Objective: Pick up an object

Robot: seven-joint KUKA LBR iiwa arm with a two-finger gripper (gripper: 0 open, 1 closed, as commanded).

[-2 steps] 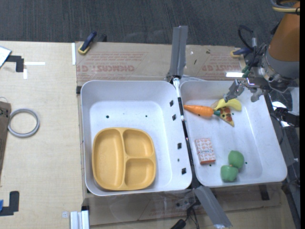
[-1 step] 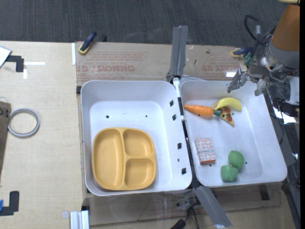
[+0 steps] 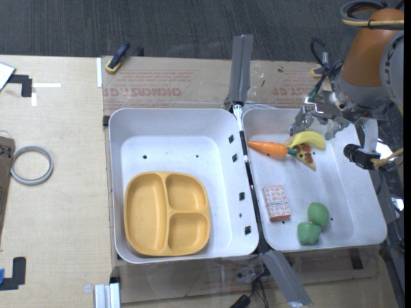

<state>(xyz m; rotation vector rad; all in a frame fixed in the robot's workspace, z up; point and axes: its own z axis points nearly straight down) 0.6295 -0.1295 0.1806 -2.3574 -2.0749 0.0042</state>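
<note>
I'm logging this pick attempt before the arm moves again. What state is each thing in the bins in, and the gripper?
Gripper: low in the right bin, just above the banana.
Banana: lying flat, not lifted.
Carrot: lying flat, tip near the banana.
Pizza slice: flat, partly under the banana.
Box: lying flat.
Two green fruits: resting, touching.
Yellow plate: upright, in the left bin.

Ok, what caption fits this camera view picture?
Robot gripper hovers by a banana in the right bin.
</note>
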